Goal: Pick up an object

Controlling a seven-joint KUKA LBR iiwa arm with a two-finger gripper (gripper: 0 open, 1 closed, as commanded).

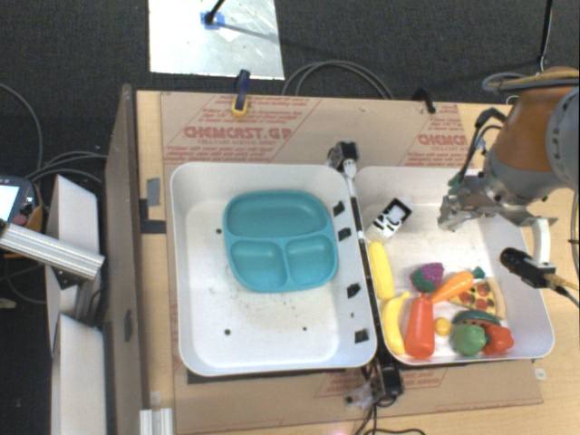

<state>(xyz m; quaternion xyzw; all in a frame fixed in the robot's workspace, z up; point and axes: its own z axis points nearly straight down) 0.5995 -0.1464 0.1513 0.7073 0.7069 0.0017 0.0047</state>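
Above right bin, tool, toy food below

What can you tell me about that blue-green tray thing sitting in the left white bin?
The teal tray looks like a moulded plastic meal plate with rounded corners and a raised rim. Ridges split it into three compartments: one wide section along the far side and two smaller ones along the near side. It lies flat and right side up, slightly turned, on the floor of the left bin, roughly central. It appears to hold nothing, and only the bin floor touches it.
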